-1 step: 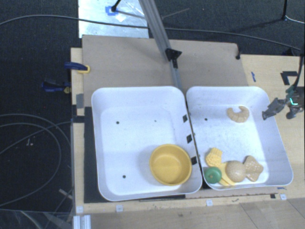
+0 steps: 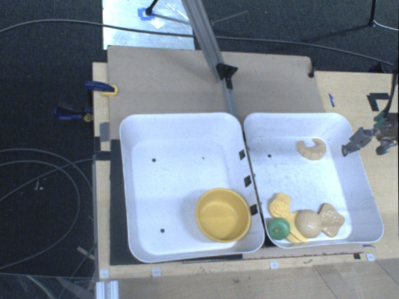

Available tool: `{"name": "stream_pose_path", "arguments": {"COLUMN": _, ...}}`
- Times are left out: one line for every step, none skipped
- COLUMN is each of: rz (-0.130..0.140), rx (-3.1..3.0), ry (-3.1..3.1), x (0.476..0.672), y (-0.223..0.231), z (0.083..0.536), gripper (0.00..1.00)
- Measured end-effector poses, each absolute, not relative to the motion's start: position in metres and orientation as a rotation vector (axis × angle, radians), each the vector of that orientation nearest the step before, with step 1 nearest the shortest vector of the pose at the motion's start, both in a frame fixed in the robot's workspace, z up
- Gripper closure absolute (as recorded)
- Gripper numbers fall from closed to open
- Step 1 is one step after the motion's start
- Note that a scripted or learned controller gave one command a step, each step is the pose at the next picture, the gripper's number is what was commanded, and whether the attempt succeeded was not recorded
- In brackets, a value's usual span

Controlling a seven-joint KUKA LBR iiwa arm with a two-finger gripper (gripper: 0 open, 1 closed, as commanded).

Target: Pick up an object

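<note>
My gripper (image 2: 356, 141) hangs at the right edge of the view, just outside the right bin's (image 2: 293, 129) right rim, with nothing seen between its fingers. A tan croissant (image 2: 312, 148) lies in the upper part of the right bin, to the left of the gripper. Near that bin's front sit a yellow waffle-like piece (image 2: 280, 204), a green round piece (image 2: 278, 228), a beige round bun (image 2: 308, 223) and a tan cookie (image 2: 331, 220). A yellow bowl (image 2: 222, 214) rests in the front right part of the left bin (image 2: 156, 136).
A slanted grey pole (image 2: 206, 36) crosses above the bench and ends near the seam between the bins. Blue and yellow clamps (image 2: 93, 98) sit at the bench's left edge. Cables lie on the dark floor to the left.
</note>
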State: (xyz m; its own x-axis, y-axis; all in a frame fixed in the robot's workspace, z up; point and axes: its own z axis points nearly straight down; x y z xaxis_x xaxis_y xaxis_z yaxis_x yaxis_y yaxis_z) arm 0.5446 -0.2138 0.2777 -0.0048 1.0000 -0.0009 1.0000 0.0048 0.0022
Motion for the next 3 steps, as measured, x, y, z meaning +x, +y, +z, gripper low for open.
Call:
{"name": "stream_pose_path", "arguments": {"rz": -0.003, "rx": 2.222, "ry": 2.225, "x": 0.544, "y": -0.215, "z": 0.215, "gripper": 0.00}}
{"name": "stream_pose_path", "arguments": {"rz": -0.001, "rx": 2.221, "ry": 2.224, "x": 0.548, "y": -0.209, "z": 0.170, "gripper": 0.00}}
{"name": "stream_pose_path", "arguments": {"rz": -0.002, "rx": 2.223, "ry": 2.223, "x": 0.551, "y": -0.205, "z": 0.109, "gripper": 0.00}}
